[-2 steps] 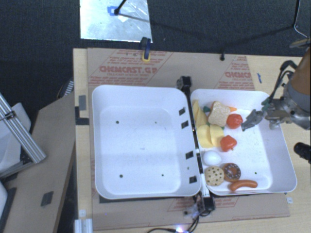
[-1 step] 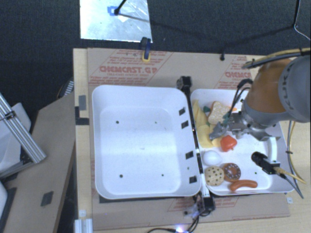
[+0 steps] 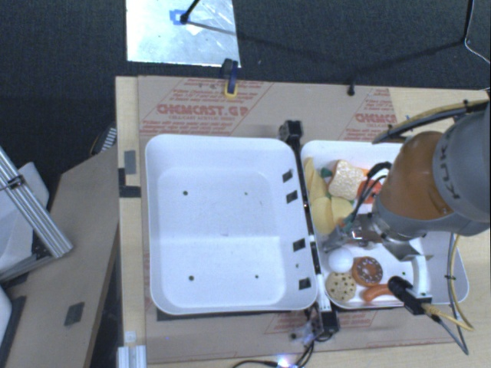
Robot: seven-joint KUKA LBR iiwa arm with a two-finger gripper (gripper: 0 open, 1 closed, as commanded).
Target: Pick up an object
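Observation:
The right bin (image 3: pixel 316 150) holds several toy foods: a tan bread slice (image 3: pixel 347 179), a yellow banana-like piece (image 3: pixel 322 209), a white egg (image 3: pixel 340 263), a brown donut (image 3: pixel 368 270), a round cracker (image 3: pixel 341 286) and an orange sausage-like piece (image 3: pixel 374 293). My gripper (image 3: pixel 345 234) reaches down from the grey and orange arm (image 3: pixel 418 186) into this bin, just above the egg and beside the yellow piece. The arm hides the bin's right half.
The left bin (image 3: pixel 222 221) sits next to the right one, joined by a black clip strip (image 3: pixel 303 205). Both rest on a cardboard sheet (image 3: pixel 199 106). A yellow and blue clamp (image 3: pixel 230 79) sits at the far edge. Cables trail at lower right.

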